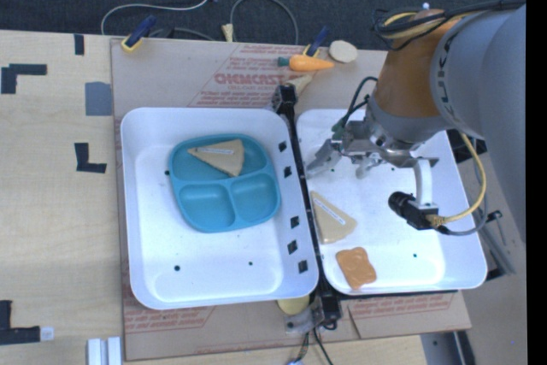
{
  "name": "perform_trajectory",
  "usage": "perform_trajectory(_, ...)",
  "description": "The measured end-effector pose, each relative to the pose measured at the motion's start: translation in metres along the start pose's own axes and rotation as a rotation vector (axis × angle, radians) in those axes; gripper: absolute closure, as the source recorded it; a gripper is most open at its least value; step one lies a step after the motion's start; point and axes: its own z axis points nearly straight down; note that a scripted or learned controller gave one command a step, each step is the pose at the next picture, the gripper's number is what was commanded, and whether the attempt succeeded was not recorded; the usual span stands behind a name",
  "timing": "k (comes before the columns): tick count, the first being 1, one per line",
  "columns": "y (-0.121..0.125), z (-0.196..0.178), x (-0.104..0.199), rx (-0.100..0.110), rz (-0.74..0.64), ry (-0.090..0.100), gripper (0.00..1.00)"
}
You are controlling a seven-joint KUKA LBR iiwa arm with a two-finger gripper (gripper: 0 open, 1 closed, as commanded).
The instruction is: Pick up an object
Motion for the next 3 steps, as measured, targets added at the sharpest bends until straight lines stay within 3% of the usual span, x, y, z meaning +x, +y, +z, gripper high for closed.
perform_trajectory(1,-0.037,0.0,-0.006,0.0,0.0,0.0,0.0)
perform_trajectory(2,-0.022,0.081,-0.055,0.004,0.002,-0.002,0.0)
perform_trajectory(3,0.025,0.1,-0.109,-0.005,0.0,0.001,0.0)
